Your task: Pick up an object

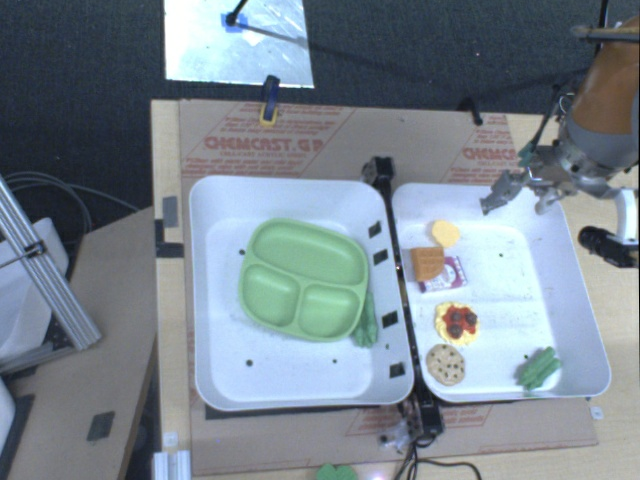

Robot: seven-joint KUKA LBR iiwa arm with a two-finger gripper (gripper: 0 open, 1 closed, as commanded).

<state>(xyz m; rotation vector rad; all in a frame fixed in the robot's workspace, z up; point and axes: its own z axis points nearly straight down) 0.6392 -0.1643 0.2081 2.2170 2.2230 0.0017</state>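
Note:
The right bin (pixel 560 268) holds small toy foods along its left side: a yellow piece (pixel 445 233), an orange block (pixel 427 262) lying on a pink-and-white packet (pixel 446 274), a small pizza (pixel 457 322) and a chocolate-chip cookie (pixel 445 364). A green leafy piece (pixel 538 367) lies near the front right corner. My gripper (pixel 520 190) hangs over the bin's back right edge, above and to the right of the yellow piece, with nothing visible between its fingers. Its fingers look spread apart.
The left bin (pixel 215 268) holds a green divided plate (pixel 303 279), and a green scrap (pixel 366 323) lies at the plate's right edge. A black divider with clips (pixel 392 268) separates the bins. The arm's orange band (pixel 610 88) rises at the right.

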